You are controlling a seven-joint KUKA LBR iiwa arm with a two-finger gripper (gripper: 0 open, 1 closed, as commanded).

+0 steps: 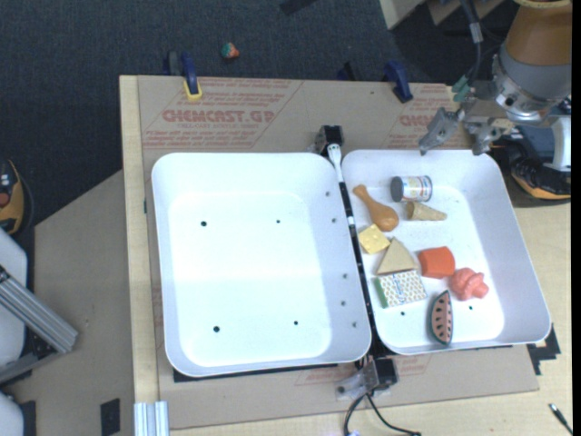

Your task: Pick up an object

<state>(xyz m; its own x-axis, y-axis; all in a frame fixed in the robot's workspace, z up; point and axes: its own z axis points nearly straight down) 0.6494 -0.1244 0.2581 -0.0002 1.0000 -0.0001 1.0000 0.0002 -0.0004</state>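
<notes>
We see the gripper (458, 133) above the far rim of the right bin (519, 243), its fingers apart and empty, it seems. The objects lie below: a small can (412, 188), a drumstick (377, 207), a watermelon slice (441, 317).

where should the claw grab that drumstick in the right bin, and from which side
Probably across the thin bone end of the drumstick, coming straight down from above. It lies flat and slanted in the right bin, narrow handle toward the upper left and fat end toward the lower right, near the yellow cheese cube. The handle has open floor on both sides, so the fingers should fit there more easily.
</notes>
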